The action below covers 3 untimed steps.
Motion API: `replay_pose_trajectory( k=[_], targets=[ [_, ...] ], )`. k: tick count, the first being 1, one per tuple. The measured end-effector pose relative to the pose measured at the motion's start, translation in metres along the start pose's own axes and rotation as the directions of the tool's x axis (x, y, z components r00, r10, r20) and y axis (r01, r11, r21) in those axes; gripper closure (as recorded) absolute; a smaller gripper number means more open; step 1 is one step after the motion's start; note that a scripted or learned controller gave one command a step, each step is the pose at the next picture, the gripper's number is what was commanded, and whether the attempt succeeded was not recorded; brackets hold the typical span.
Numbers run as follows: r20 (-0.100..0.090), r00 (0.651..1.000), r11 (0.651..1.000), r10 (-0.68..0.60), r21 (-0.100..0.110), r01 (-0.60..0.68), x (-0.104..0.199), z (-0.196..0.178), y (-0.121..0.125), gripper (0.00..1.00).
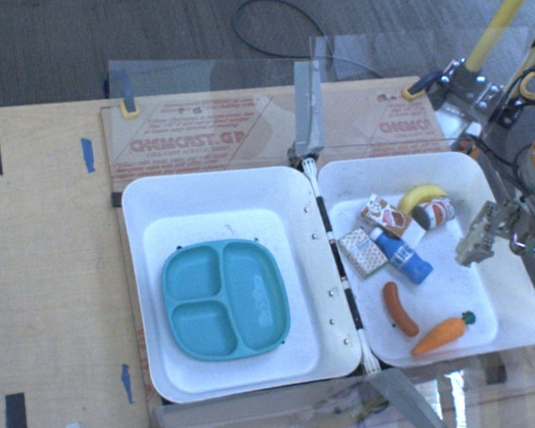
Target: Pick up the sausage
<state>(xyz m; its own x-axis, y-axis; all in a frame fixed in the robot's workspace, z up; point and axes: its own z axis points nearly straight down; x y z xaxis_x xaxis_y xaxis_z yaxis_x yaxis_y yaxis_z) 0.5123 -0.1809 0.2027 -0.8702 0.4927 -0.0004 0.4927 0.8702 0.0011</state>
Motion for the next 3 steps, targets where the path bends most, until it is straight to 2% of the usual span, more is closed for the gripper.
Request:
replay_pose_trajectory(
  k=[1, 2, 3],
  targets=[
    [-0.002, 0.892, 0.892, -0.452, -0.001, 0.452, 0.029, 0.071, -0.005, 1.0],
    [0.005, 0.618, 0.618, -0.786, 0.001, 0.786, 0.036, 0.008, 0.041, 1.0],
    [0.005, 0.329, 0.329, -0.944, 0.002, 0.944, 0.012, -0.066, 0.025, 1.0]
  ],
)
